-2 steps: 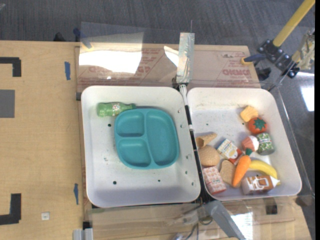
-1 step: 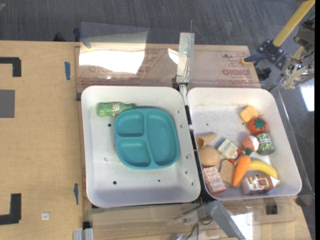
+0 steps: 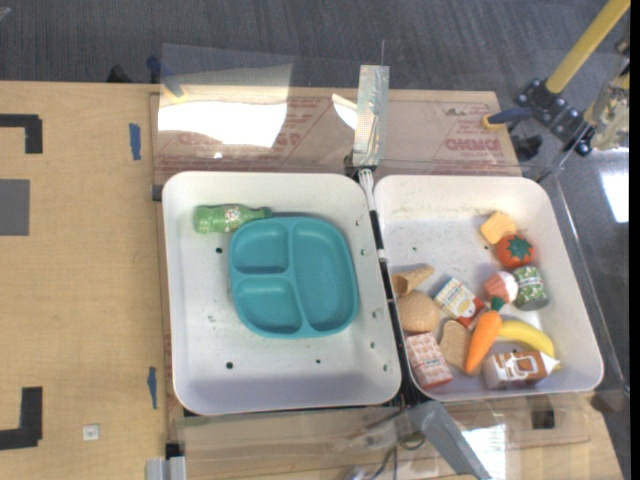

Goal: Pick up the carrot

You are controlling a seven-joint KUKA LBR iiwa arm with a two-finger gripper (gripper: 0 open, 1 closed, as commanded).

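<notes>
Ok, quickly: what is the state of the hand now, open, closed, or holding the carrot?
Hand: it cannot be told.
The carrot lies free in the right bin, beside the banana.

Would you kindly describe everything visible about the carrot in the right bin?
The carrot is a small orange toy with a green top, smooth like plastic. It lies tilted, green end up-right, tip down-left, in the lower part of the right bin, among other toy foods. The banana lies against its right side and a cookie at its left.
</notes>
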